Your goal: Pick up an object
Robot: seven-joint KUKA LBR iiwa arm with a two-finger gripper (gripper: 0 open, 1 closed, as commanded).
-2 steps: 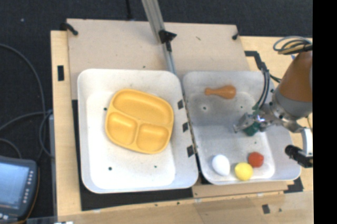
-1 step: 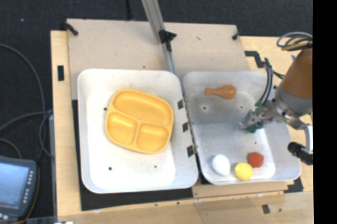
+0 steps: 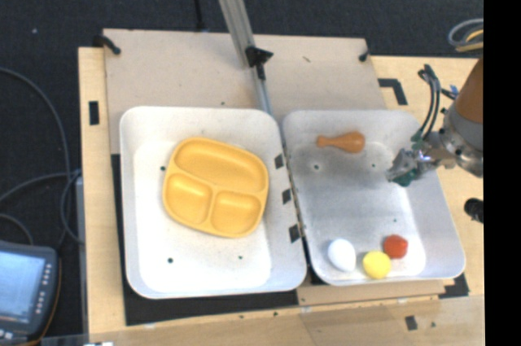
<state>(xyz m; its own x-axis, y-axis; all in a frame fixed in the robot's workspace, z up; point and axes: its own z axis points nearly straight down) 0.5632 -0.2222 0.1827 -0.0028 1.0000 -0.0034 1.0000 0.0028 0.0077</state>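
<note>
Claw [image 3: 404,171]: poised over the right bin's [image 3: 368,234] far edge; its state cannot be told.
Wooden drumstick [image 3: 342,142]: nearest, likely target, lying loose.
Egg [image 3: 342,255], lemon [image 3: 376,264], tomato [image 3: 396,246]: clustered at near wall.
Yellow plate [image 3: 216,186]: in left bin [image 3: 146,255].

- Brown wooden-looking drumstick-shaped piece [image 3: 342,142]: lying flat, far end of right bin.
- White egg-shaped object [image 3: 342,255], yellow round ball [image 3: 376,264], red rounded piece [image 3: 396,246]: clustered together, near corner.
</note>
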